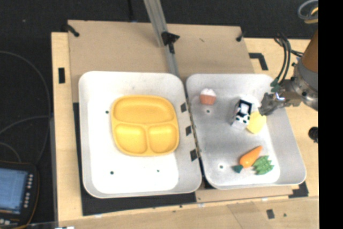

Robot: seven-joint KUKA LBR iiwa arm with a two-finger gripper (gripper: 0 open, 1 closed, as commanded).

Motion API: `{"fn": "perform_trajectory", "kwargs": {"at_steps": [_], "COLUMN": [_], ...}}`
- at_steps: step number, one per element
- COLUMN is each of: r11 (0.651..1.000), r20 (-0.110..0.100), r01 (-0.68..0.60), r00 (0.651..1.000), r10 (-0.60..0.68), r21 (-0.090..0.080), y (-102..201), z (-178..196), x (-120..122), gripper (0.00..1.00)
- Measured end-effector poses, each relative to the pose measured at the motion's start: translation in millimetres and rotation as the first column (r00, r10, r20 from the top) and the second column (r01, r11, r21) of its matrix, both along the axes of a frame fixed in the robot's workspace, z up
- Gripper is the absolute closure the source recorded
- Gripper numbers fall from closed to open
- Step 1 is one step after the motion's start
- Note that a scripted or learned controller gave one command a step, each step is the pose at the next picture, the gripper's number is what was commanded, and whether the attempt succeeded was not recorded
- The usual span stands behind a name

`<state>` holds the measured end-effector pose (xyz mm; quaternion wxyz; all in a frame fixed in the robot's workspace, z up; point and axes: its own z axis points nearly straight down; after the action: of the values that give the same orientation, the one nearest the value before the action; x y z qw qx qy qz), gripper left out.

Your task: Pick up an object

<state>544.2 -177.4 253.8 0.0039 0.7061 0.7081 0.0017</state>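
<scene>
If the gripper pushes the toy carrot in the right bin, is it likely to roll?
The carrot looks rounded and tapered, so it may roll in a curve. Its leafy top could limit that. It looks like a small, probably light toy.

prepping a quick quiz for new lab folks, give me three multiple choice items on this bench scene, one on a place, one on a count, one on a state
1. Where does the yellow divided plate lie?
A. in the left bin
B. in the right bin
C. on the bare bench

2. How many compartments does that plate have?
A. two
B. three
C. five

3. How does the toy carrot stand?
A. upright on its tip
B. lying on the floor of the right bin
C. lifted in the pincer

Answers:
1. A, the plate sits in the middle of the left bin.
2. B, one wide section above two smaller ones.
3. B, it lies flat near the bin's lower edge beside a green piece, well apart from the pincer, which is near the bin's right rim by a yellow block.
</scene>
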Motion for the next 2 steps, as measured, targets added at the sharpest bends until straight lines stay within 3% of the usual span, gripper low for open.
{"fn": "perform_trajectory", "kwargs": {"at_steps": [2], "r11": [1.000], "r20": [-0.006], "r01": [-0.004], "r00": [1.000], "r10": [0.004], "r21": [0.004], "y": [98], "z": [-13], "x": [-13], "gripper": [1.00]}}
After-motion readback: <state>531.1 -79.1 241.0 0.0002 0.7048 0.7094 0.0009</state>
